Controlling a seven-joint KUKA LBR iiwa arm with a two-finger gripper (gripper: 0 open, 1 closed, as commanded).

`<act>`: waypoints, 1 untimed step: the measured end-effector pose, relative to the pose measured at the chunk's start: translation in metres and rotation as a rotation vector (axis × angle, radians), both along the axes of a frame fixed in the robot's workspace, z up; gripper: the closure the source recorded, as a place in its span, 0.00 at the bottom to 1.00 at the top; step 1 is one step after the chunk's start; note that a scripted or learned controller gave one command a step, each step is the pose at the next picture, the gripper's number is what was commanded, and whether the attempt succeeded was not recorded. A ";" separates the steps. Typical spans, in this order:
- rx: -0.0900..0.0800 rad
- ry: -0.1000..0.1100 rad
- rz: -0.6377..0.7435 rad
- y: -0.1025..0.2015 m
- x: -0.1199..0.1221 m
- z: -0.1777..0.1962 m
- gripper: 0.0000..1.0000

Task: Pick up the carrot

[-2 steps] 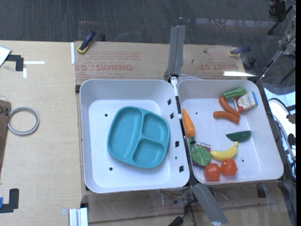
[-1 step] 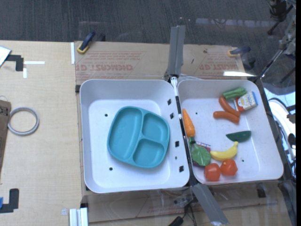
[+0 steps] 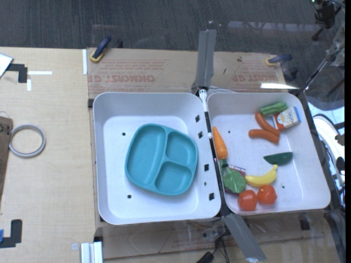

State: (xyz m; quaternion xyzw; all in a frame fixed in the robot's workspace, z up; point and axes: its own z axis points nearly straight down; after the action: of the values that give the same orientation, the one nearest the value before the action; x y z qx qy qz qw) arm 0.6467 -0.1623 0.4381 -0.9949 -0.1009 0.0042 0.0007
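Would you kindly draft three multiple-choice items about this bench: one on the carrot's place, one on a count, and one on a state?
1. Where does the carrot lie?
A. On the blue plate
B. In the right bin, by its left wall
C. On the wooden table

2. How many compartments has the blue plate?
A. Two
B. Three
C. Five

3. How does the banana lie?
A. Flat on the bin floor
B. Upright against a wall
C. Stacked on the carrot

Answers: 1 B, the carrot lies beside the divider inside the right bin. 2 B, ridges split the plate into three. 3 A, it rests flat near the tomatoes.
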 end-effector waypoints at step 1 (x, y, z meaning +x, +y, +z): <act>-0.001 -0.002 0.001 0.012 0.005 0.000 1.00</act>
State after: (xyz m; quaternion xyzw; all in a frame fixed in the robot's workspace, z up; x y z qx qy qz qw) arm 0.6516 -0.1500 0.4383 -0.9948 -0.1014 0.0034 0.0002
